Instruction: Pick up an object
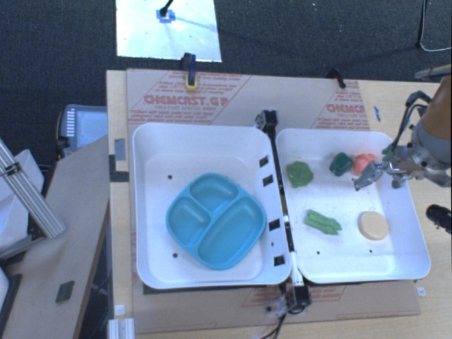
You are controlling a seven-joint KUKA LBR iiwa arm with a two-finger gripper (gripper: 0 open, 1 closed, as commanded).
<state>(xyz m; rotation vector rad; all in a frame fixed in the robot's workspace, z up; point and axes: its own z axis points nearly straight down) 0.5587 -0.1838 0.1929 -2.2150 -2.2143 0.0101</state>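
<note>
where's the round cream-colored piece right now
In the camera view, the round cream piece lies in the right bin, near its right wall, right of the long green vegetable and below the gripper.

broccoli: bumpy green floret (299, 174), far-left of my right bin
pepper: dark green (341, 164)
orange lump (364, 162): beside it
bean pod: green (323, 222)
cream disc (373, 225): flat

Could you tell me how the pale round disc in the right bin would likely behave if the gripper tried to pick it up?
The disc lies flat and low, so fingers may struggle to get around it. It looks smooth and could slip. Lying flat, it should slide rather than roll if pushed.
</note>
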